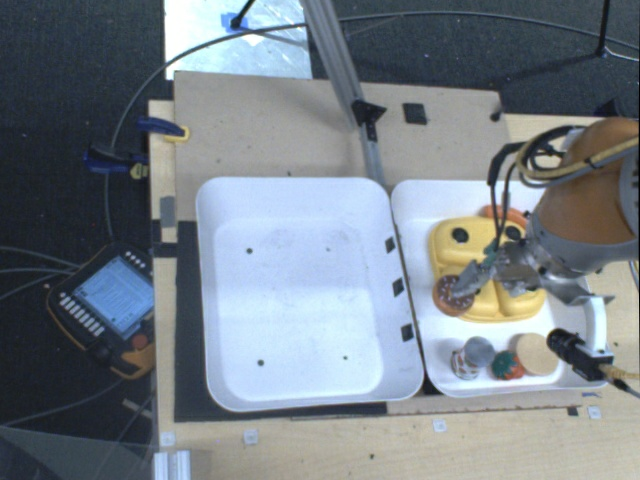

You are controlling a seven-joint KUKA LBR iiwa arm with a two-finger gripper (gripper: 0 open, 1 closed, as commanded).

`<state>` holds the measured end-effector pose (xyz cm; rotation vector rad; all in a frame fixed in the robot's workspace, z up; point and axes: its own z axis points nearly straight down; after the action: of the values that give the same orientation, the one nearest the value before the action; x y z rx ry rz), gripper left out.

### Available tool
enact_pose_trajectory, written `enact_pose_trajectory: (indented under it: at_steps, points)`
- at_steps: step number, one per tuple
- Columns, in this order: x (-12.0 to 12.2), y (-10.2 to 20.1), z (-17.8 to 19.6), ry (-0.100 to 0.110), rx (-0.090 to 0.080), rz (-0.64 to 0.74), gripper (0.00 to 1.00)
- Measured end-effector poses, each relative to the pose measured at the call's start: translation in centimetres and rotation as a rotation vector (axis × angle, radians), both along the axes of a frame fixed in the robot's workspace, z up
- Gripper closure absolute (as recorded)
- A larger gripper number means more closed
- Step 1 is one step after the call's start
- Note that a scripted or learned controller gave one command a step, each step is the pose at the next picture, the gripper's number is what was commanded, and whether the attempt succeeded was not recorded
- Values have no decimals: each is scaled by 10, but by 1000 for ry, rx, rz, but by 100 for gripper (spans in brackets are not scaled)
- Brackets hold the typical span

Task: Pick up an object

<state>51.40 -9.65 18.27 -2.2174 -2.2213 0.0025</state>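
End effector [487, 265], finger state not discernible, hung over the yellow toy [482, 248] in the right bin [415, 268] toward the table's right edge; toy judged light, rigid, smooth plastic, best taken across its narrower raised upper part.

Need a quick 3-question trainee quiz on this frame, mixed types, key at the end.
1. True or false: the gripper is over the left bin.
2. Multiple choice: what lies directly under the gripper? A) the yellow toy B) the grey ball C) the tan disc
3. Fill in: the small items near the right bin's front edge include a grey ball, a tan disc and a ____-and-green piece.

Key: 1 false, it is over the right bin; 2 A; 3 red.
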Motion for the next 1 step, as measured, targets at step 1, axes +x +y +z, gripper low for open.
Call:
enact_pose_trajectory:
  at_steps: [1]
  points:
    - [-2, 0, -63, 1, 0, 0, 0]
